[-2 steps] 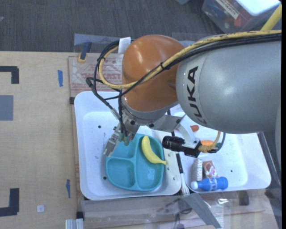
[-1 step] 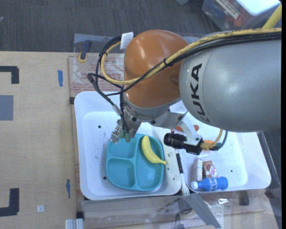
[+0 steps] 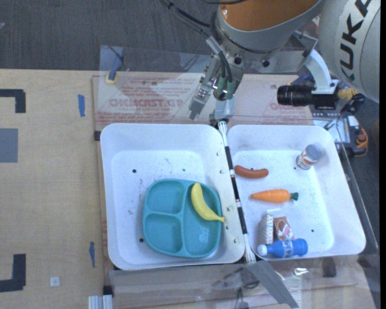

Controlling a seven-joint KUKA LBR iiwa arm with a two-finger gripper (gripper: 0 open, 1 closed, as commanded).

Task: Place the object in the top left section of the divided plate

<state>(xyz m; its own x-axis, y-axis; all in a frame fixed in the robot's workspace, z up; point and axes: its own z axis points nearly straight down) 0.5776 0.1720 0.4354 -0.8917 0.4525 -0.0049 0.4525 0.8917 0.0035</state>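
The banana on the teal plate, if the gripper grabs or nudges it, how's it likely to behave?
The banana looks like a smooth, glossy toy, so it is probably light, stiff and somewhat slippery. Its curved shape rests across the divided plate, near the right edge, so a push would likely make it pivot or rock rather than slide straight.

Cut off by the top edge: arm above the gripper. Fingers blurred, gap unreadable. Below right, small box's label illegible.

Glossy white plastic bins, a matt teal plate, probably plastic, on pale wood bench.
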